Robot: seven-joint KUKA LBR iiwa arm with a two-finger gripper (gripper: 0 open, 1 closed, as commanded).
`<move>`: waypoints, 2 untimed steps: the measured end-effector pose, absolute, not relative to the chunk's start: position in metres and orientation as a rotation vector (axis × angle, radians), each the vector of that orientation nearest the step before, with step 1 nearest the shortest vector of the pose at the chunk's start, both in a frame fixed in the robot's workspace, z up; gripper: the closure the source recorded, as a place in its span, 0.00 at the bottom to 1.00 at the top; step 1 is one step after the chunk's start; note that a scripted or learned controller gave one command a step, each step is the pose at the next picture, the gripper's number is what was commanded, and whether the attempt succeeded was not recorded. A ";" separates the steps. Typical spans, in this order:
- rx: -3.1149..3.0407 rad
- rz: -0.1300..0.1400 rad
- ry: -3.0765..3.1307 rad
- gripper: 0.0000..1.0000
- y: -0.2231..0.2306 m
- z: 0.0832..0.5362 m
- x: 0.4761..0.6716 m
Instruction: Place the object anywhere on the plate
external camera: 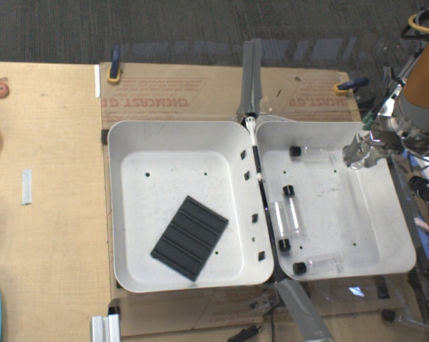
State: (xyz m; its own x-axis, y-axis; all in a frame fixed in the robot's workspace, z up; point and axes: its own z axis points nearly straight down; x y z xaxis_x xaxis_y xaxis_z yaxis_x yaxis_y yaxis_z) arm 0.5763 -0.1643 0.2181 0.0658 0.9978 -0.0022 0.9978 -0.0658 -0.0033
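Observation:
A black ribbed rectangular plate (190, 237) lies tilted on the floor of the left bin (129, 191), toward its front. In the right bin (371, 212) lie three clear tubes with black caps. One tube (289, 218) is near the left wall, one tube (313, 151) is at the back, and one tube (318, 266) is at the front edge. My gripper (357, 154) hangs over the back right part of the right bin, to the right of the back tube and apart from it. I see nothing held in it.
A central divider with black clips (257, 184) separates the two bins. Cardboard (179, 95) lies under the bins, held by clamps (115, 66) at the back. To the left is a wooden table top (43, 191) with small items along its edge.

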 end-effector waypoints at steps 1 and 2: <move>-2.247 0.004 -2.196 1.00 -0.116 0.254 0.659; -2.184 0.005 -2.258 1.00 -0.039 0.333 0.659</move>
